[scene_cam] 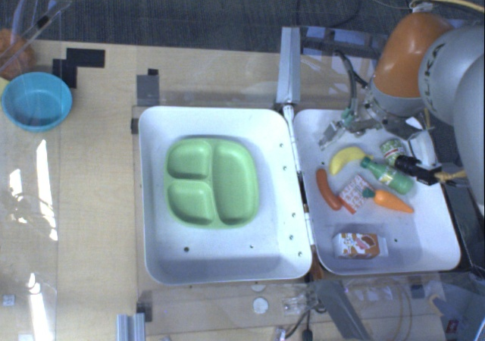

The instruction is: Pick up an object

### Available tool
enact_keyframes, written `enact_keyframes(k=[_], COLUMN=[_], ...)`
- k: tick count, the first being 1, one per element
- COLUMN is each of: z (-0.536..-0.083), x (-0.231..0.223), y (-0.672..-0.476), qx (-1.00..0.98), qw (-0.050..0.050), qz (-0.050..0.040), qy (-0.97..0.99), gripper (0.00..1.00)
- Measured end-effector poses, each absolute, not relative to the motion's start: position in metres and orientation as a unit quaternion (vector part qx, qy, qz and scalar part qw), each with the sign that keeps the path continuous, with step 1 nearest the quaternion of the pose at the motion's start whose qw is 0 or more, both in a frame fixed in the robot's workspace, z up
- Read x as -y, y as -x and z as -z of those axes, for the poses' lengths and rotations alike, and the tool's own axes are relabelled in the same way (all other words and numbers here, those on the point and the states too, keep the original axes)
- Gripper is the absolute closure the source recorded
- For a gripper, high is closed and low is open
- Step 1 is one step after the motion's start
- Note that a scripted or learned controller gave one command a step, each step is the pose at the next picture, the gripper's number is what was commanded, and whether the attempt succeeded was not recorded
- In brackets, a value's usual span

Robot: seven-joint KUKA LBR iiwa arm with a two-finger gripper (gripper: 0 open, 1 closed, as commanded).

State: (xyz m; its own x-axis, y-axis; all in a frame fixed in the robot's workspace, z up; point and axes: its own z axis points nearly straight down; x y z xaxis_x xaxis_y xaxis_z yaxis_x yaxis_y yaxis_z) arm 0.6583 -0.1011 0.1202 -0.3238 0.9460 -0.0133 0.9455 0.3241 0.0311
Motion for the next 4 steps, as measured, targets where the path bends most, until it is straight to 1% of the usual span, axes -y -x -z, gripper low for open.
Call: enact_keyframes(k=[1,2,3,4], z=[-0.089,-0.102,-0.102,-0.090], x=[0.099,0.098,0.098,0.102], y=[-0.586,-0.590,-0.590,-0.568], qx=[-0.837,-0.838,-0.838,-0.867], qw=[0.004,0.007,0.007,0.006], qz=[-0.0029,-0.0057,-0.0056,-0.0037], qy=[-0.547,-0.546,-0.546,-0.497], gripper=[0.00,1.00,0.00,0.00])
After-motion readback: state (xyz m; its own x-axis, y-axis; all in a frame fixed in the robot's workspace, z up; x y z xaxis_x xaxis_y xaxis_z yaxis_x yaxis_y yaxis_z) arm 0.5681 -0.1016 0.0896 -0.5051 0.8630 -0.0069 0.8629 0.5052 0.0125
